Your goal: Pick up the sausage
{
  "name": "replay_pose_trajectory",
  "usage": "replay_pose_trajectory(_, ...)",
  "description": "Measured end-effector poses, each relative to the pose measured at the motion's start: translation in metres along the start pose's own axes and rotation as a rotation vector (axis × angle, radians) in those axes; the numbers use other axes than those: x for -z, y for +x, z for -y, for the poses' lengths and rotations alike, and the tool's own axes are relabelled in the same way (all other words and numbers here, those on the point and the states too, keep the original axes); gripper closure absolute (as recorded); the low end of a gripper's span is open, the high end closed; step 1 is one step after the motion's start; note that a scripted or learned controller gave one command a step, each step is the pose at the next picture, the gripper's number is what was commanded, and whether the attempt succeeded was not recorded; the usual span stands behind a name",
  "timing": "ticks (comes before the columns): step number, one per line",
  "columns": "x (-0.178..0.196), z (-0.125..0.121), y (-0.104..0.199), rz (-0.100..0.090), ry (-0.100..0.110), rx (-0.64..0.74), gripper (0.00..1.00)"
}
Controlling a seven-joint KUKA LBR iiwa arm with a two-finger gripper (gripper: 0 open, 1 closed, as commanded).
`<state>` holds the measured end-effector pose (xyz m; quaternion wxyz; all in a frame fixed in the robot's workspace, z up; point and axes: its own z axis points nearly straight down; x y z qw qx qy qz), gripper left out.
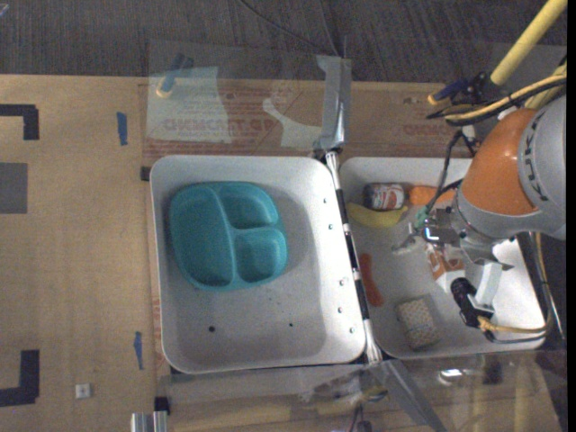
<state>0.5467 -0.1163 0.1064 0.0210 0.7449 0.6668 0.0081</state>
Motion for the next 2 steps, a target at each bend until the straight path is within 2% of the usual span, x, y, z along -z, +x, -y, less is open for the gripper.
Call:
replay_pose_trajectory(1, 0.0, 0.0, 0.0, 0.0, -0.001, 0.0, 0.0)
replay_pose_trajectory(2, 0.002, 0.046, -0.022, -0.006, -0.026, 0.213, 0.0)
